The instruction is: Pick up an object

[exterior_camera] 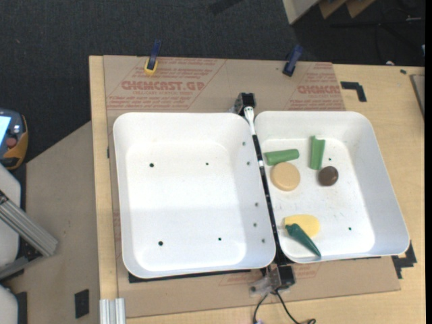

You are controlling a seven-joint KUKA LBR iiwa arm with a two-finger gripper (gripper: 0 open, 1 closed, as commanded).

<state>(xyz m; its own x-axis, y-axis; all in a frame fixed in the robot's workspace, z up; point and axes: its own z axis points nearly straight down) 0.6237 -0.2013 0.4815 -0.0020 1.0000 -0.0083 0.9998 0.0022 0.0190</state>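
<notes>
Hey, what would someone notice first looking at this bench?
A cluster of small objects in the right white bin: two green blocks, a tan round disc, a dark brown ball, and a yellow piece beside a dark green pointed piece. The left white bin shows bare floor.

five objects (300, 181) in right bin (378, 181)

Even, bright overhead light on my feed; the left bin (179, 194) and right bin (358, 181) run near blown-out white, with a soft grey shadow band across the left bin's upper floor. Focus is slightly soft overall, text on the cardboard sheet (169, 79) readable but fuzzy. Dark floor (54, 19) goes grainy.
</notes>
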